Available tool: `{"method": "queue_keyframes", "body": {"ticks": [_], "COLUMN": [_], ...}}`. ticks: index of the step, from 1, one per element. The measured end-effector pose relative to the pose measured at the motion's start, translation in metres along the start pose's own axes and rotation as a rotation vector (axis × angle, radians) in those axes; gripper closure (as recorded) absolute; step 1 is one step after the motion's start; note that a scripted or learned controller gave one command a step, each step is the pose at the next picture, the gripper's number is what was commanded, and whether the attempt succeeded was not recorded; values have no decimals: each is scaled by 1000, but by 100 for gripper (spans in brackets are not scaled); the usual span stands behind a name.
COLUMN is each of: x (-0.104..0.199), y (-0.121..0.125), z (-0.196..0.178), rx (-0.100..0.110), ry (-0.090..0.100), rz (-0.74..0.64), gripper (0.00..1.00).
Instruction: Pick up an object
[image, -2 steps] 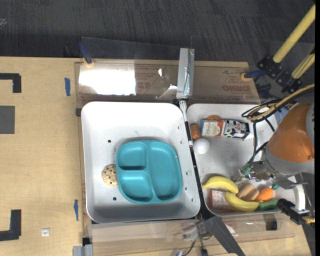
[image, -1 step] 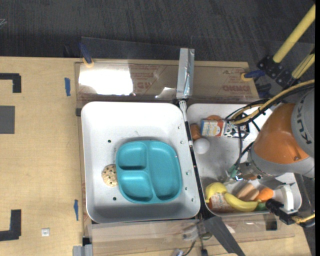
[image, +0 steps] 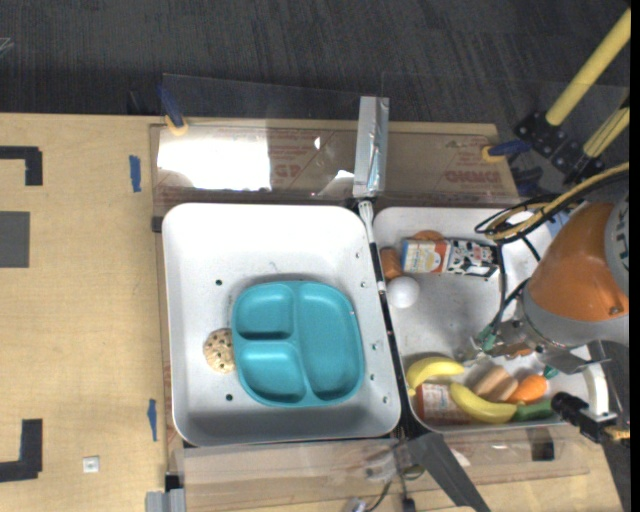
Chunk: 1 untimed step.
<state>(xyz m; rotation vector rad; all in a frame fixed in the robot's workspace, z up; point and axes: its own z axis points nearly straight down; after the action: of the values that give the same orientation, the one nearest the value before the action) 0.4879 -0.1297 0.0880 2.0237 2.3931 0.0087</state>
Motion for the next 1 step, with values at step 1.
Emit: {"method": "queue_keyframes", "body": {"ticks": [1], "x": [-55], "y": [102], "z": [-5], "rx": [5], "ry": [1], "rz": [-140], "gripper": [100]}}
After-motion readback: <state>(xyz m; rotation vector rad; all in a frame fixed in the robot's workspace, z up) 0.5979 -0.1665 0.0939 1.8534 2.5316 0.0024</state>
